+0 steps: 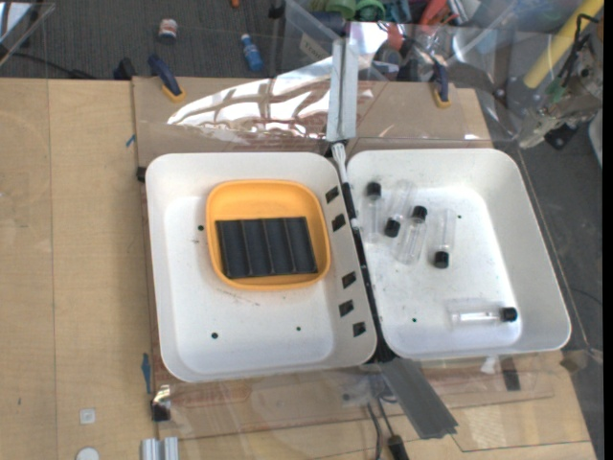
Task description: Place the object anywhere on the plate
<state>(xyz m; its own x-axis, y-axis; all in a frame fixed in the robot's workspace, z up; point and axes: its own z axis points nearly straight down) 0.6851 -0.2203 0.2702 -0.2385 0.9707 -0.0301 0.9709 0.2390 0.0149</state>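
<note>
Looking down at the two bins, I take the orange plate (268,233) in the left bin (182,286) as my landmark. A black ribbed block (266,247) lies across its middle, covering much of the plate's floor. The things I might be asked to move are well to the plate's right, beyond the divider, in the right bin (536,257): several small clear vials with black caps. Four of them cluster (412,223) nearest the plate, and one more vial (482,312) lies on its side alone, farther right and lower.

I cannot tell how the gripper stands.

I judge these vials light, stiff and slick, and, lying flat, prone to rolling. Being clear, possibly glass, they may break under a hard squeeze. I would take the lone vial across its body near the middle, closing gently, since it has free room around it.
</note>
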